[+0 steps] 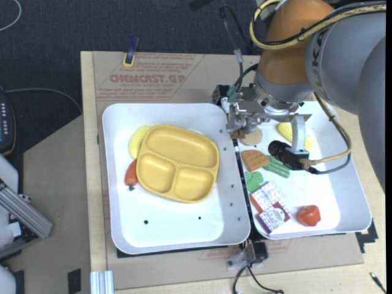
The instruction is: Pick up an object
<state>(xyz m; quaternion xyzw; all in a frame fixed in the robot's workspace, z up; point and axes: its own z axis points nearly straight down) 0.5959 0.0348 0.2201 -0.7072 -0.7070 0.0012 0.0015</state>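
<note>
My gripper (243, 126) hangs low over the far left corner of the right bin (349, 216), close to the wall between the two bins. Just below it lies a small tan round piece (250, 137); nothing shows whether it is touched. Nearer in the same bin sit an orange-brown waffle-like piece (255, 159), a green toy (253, 180), a second green piece (277, 168), a red-and-white packet (269, 205) and a red toy fruit (309, 215). A yellow toy (286, 130) lies partly hidden behind the wrist.
The left bin (174, 228) holds a yellow divided plate (177, 162), tilted on a yellow fruit (137, 139), with an orange-red toy vegetable (131, 174) at its left. The arm (343, 48) covers the far right part of the right bin.
</note>
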